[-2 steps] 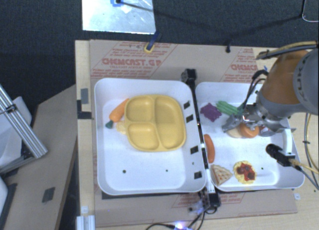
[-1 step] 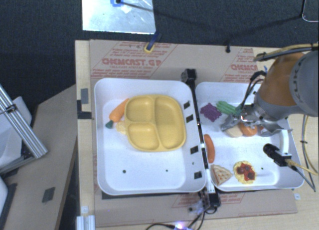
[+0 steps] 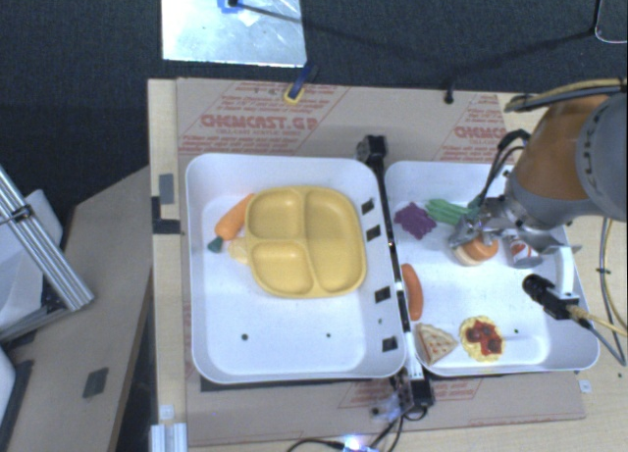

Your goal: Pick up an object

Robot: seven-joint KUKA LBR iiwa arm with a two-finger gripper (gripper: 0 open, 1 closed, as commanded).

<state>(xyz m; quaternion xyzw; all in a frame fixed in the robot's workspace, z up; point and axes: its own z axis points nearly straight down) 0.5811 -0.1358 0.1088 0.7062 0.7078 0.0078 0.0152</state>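
My gripper (image 3: pixel 478 236) is low over the right bin (image 3: pixel 564 347), at its upper middle. Right under it lies a round orange and tan toy food (image 3: pixel 478 253), partly hidden by the gripper. The gripper touches or nearly touches its top. A green piece (image 3: pixel 446 211) and a purple piece (image 3: pixel 414 220) lie just to the left. A red sausage (image 3: pixel 412 289) sits by the bin's left wall. A tan triangular slice (image 3: pixel 436 342) and a round yellow piece with red topping (image 3: pixel 481 337) lie near the front.
The left bin (image 3: pixel 211 332) holds a yellow divided plate (image 3: pixel 299 241), with an orange carrot (image 3: pixel 233 217) at the plate's left edge. A black divider (image 3: pixel 385 234) runs between the bins. The arm (image 3: pixel 569 161) comes in over the right bin's far right corner.
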